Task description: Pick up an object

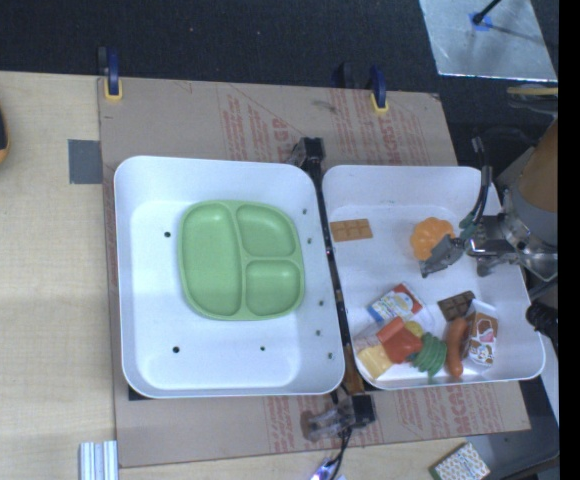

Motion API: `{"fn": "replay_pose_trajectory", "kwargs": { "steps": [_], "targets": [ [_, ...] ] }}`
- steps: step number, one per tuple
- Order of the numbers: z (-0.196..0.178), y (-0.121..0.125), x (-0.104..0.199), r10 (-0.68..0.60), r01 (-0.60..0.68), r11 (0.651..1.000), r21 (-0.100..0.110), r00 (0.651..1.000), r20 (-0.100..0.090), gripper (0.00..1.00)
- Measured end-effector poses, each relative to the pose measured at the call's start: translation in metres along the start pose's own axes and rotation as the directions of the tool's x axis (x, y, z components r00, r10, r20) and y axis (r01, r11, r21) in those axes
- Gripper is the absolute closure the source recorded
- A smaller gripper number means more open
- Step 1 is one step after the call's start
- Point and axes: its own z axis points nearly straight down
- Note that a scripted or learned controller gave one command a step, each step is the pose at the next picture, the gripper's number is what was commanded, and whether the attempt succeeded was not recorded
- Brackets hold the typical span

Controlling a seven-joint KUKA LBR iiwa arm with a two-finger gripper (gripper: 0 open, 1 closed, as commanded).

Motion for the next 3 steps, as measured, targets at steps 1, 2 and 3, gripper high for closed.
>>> {"fn": "replay_pose_trajectory", "kwargs": {
  "steps": [1,2,3],
  "targets": [
    [0.100,0.077,-0.026,-0.005,0.006,1.000,-0.004,1.000,0.004,0.00],
    [0.085,0.075,-0.027,-0.004,0.004,1.000,-0.001,1.000,0.003,1.00],
    [0.040,0.140,0.014,-0.003,0.003,1.000,-0.009,1.000,0.001,1.00]
  ]
}}
